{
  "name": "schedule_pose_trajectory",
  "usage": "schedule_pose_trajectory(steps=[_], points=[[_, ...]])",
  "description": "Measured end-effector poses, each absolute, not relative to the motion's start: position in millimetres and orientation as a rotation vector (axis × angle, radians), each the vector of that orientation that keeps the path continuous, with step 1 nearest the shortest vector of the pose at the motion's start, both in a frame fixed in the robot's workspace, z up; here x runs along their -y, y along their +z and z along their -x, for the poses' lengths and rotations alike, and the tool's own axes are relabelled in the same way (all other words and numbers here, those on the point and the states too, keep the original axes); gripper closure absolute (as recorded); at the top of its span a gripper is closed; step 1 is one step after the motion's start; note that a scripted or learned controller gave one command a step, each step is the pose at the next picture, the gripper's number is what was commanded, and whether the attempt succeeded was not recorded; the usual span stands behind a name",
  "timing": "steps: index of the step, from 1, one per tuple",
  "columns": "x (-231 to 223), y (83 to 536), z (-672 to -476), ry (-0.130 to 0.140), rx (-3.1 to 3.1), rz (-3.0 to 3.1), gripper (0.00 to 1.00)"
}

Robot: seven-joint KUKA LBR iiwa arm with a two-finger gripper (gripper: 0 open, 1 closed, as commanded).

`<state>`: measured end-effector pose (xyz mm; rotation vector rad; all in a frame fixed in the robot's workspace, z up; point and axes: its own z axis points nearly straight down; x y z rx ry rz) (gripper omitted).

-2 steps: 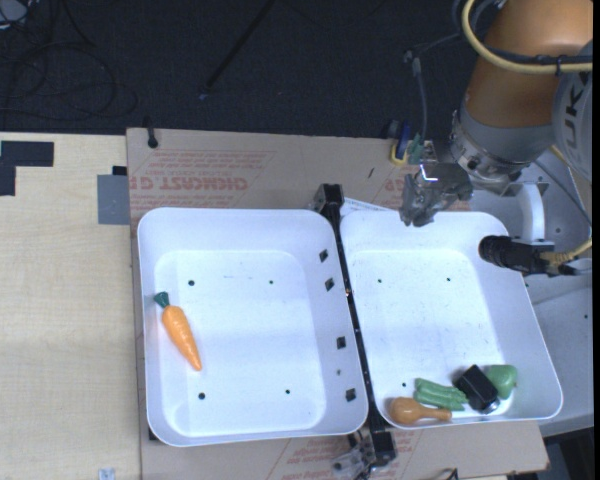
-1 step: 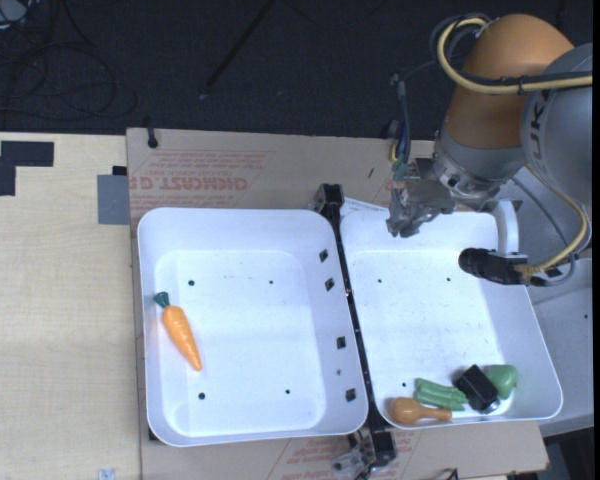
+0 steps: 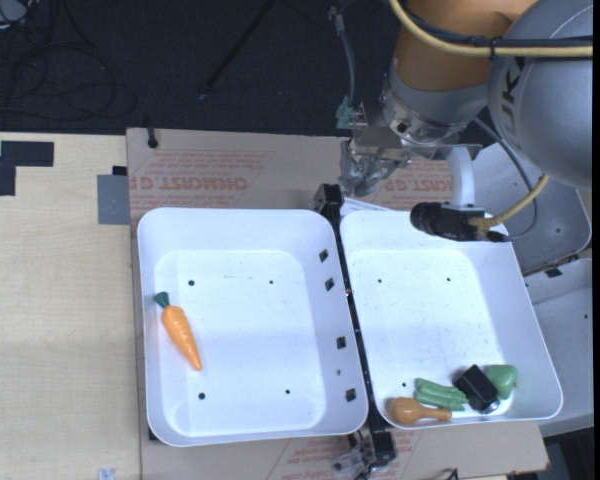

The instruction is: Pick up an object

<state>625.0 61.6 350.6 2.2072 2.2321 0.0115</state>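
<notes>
Toy carrot (image 3: 181, 336), orange with a green top, lies alone near the left wall of the left bin (image 3: 235, 226), tilted with its green end toward the far left and its tip pointing to the near right. Four more items crowd the near right corner of the right bin (image 3: 520, 268): a tan, pear-shaped toy (image 3: 417, 411) against the near rim, a dark green pod-like vegetable (image 3: 441, 394) just beside it, a small black block (image 3: 477, 388) touching the pod, and a light green piece (image 3: 502, 376) at the block's right.

Both white bins sit side by side on a sheet of brown cardboard (image 3: 242, 171) printed with red lettering, which rests on a pale wooden bench (image 3: 50, 308).

High above the far edge of the bins, the gripper (image 3: 365, 178) hangs over the cardboard near the seam between the two trays, well apart from every toy. Whether its fingers are spread or closed cannot be told from this slanted view; nothing is seen between them. Behind it rises the grey arm with its orange band (image 3: 450, 38), looped by a yellow cable (image 3: 435, 30).
</notes>
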Motion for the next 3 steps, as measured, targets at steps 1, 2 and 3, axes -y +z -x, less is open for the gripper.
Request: schedule_pose_trajectory(steps=[1, 2, 3], points=[[-168.5, 446.4, -642.1, 0.015, -2.233, -2.206, 1.0], [-109.6, 330.9, -599.8, -0.021, -2.222, -2.232, 1.0], [-70.4, 289.5, -645.1, -0.007, -2.219, -2.225, 1.0]])
